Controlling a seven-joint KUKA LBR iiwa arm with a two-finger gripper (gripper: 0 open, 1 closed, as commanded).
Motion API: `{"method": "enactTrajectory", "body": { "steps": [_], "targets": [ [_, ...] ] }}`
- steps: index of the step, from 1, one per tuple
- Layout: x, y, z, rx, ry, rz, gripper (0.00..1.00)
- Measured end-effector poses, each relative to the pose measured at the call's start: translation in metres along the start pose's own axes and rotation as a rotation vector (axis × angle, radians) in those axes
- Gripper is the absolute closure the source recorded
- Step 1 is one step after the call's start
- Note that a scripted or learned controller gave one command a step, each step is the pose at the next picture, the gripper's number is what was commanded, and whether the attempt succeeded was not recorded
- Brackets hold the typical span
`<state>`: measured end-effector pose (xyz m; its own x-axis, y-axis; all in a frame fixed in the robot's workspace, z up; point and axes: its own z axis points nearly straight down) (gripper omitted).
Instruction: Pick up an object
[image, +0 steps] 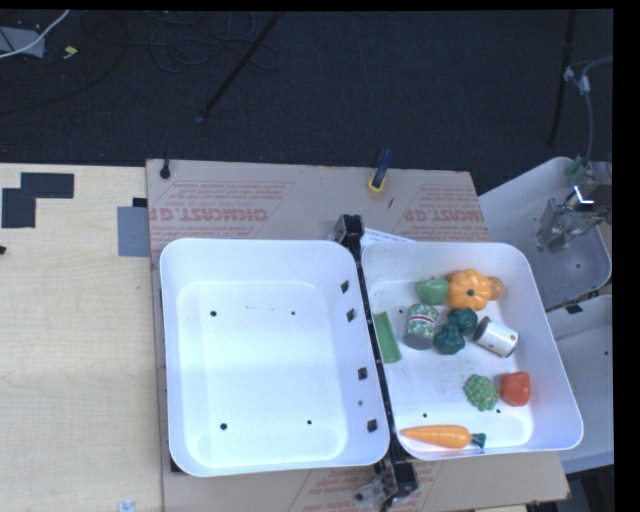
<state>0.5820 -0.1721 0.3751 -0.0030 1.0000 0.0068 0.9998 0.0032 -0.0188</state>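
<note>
Pincer (563, 222) stands at about 2 o'clock of the view, outside the right bin (556, 368), apart from every item. Whether it is released or clenched cannot be told; nothing is seen in its grasp.

Candidate objects all lie in the right bin:
- At 12 o'clock, an orange pumpkin (472, 289) touches a green pepper (433, 291).
- At centre, a grey round tin (421, 326), dark green broccoli (455, 332) and a white cylinder (497, 338) on its side are crowded together.
- At 9 o'clock, a green strip (387, 337) lies along the wall.
- At 4 o'clock, a pale green knobbly piece (481, 391) lies just beside a red tomato (516, 388).
- At 6 o'clock, a carrot (436, 435) lies on the rim.

The left bin (170, 350) adjoins at 9 o'clock.
</note>
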Motion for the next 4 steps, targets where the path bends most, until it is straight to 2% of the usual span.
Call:
{"method": "enactTrajectory", "body": {
  "steps": [1, 2, 3, 4],
  "targets": [
    [0.008, 0.041, -0.162, -0.034, -0.012, 0.0, 1.0],
    [-0.043, 0.022, -0.163, -0.017, -0.008, 0.007, 1.0],
    [-0.04, 0.031, -0.003, -0.001, -0.001, 0.003, 1.0],
    [-0.025, 0.06, -0.171, -0.034, -0.012, 0.0, 1.0]
  ]
}}
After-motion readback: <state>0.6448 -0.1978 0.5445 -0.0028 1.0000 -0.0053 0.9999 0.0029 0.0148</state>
